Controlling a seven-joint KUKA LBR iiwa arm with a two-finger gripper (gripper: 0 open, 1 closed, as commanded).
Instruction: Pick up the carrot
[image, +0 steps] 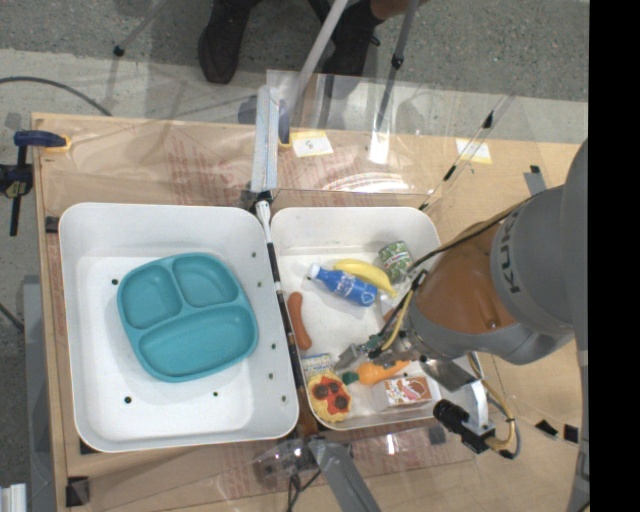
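The carrot (381, 373) is a small orange toy with a green tip. It lies near the front of the right bin (300, 232), between a pizza slice and a small box. My gripper (368, 351) hangs low over the bin, right above the carrot's rear side and close to it or touching it. The grey arm with its orange band (462, 290) comes in from the right and hides the bin's right part.
The right bin also holds a banana (362, 270), a blue bottle (343, 284), a green can (395, 258), a red sausage (299, 320), a pizza slice (330, 395) and a small box (407, 390). A teal divided plate (187, 315) sits in the left bin (90, 230).
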